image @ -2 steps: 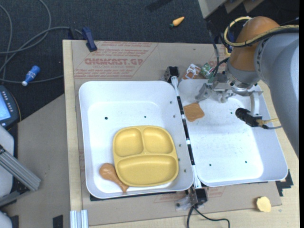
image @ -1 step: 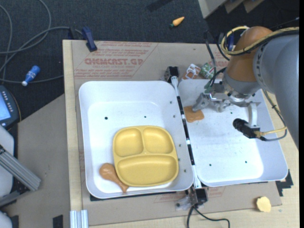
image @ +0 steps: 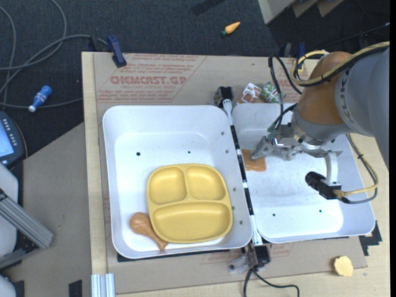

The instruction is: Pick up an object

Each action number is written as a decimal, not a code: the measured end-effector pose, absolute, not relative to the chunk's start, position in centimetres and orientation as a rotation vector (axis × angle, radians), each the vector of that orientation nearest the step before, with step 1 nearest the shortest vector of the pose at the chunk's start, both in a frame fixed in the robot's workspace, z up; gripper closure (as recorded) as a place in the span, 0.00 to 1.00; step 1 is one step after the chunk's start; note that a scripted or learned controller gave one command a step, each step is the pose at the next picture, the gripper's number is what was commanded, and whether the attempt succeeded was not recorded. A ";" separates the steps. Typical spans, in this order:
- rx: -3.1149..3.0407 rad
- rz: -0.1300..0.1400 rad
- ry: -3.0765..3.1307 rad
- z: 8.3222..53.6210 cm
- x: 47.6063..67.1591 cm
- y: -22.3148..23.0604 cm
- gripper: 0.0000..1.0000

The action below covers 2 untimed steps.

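Camera view: fixed overhead slant across both bins.
Arm: my grey arm [image: 365,91] enters from the right, orange band above the wrist, and hangs over the far half of the right bin [image: 297,221].
Gripper: my gripper [image: 267,148] sits low at the left side of the right bin, close to the divider between the bins.
Finger state: cannot tell; the wrist body hides the tips at this angle.
Task object: an orange-brown flat piece [image: 254,161] lies on the right bin floor against its left wall, just beside my gripper. Contact with it cannot be confirmed.
Left bin [image: 124,129]: holds a yellow divided tray [image: 189,203] near its front edge.
Drumstick: an orange toy drumstick [image: 146,226] lies at the near left corner of the tray, touching it.
Bench: a yellow lump [image: 343,265] rests at the near right corner, outside the bins.
Floor: a blue bottle [image: 41,97] lies far left, well apart from the bench.
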<state>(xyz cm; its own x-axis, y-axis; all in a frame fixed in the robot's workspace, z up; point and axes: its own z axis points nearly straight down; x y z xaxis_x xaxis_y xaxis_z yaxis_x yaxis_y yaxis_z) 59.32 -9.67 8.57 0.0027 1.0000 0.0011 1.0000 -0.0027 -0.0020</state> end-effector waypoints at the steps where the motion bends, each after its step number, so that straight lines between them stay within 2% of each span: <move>1: -2.225 -0.005 -2.221 9.6 59.6 -9.6 1.00; 2: -2.224 -0.004 -2.220 9.5 59.5 -9.6 0.00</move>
